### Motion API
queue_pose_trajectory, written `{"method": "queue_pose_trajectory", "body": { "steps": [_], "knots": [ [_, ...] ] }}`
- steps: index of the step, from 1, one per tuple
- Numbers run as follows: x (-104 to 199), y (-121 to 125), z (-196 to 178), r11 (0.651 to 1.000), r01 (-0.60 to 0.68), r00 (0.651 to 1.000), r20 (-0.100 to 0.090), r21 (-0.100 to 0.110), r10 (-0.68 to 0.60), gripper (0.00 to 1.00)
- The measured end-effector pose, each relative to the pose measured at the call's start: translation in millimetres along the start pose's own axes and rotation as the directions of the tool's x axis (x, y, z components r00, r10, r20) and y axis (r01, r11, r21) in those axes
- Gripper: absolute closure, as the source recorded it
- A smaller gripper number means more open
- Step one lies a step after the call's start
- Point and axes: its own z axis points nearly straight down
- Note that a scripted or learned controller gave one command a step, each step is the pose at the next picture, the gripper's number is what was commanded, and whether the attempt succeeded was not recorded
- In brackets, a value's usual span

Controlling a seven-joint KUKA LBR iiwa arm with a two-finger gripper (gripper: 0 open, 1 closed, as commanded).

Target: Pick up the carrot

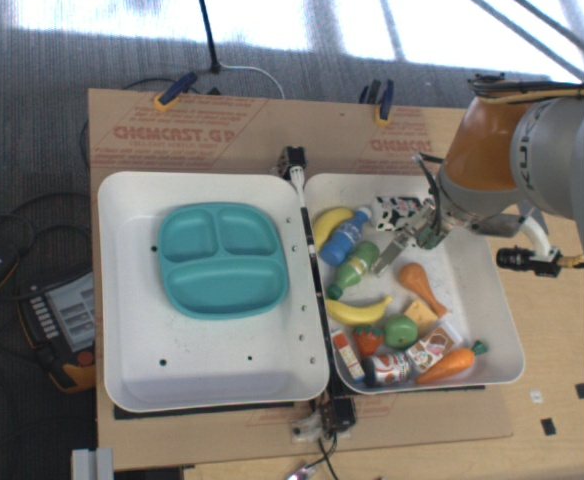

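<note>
The carrot (448, 362) lies in the right bin (502, 298), down at about 5 o'clock, close to the front rim. It is orange with a small green top that points to 3 o'clock. A little carton (427, 348) sits just beside it on the 10 o'clock side, and a can (387, 370) lies near its thin end.

The gripper (404, 240) hangs over the top half of the same bin, well apart from the carrot. Its fingers are spread and hold nothing. It is right above a green bottle (357, 264) and near an orange drumstick (420, 286).

To do this step well, I think the arm should move toward 5 o'clock until the gripper is over the fat middle of the carrot. The fingers should turn so they close across the carrot, not along it. They should stay spread wide while going down, so they miss the carton and the rim. Then squeeze softly and lift straight up.

The left bin (122, 298) holds a teal tray (222, 260).
</note>
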Motion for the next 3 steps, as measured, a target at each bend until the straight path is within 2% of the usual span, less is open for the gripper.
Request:
{"method": "queue_pose_trajectory", "body": {
  "steps": [1,2,3],
  "knots": [
    [15,-9,9,0.981,0.194,0.981,0.015,-0.010,-0.194,0.00],
    [31,-14,9,0.889,0.458,0.889,0.018,-0.007,-0.458,0.00],
    [24,-22,9,0.752,0.659,0.752,0.019,-0.006,-0.659,0.00]
  ]
}}
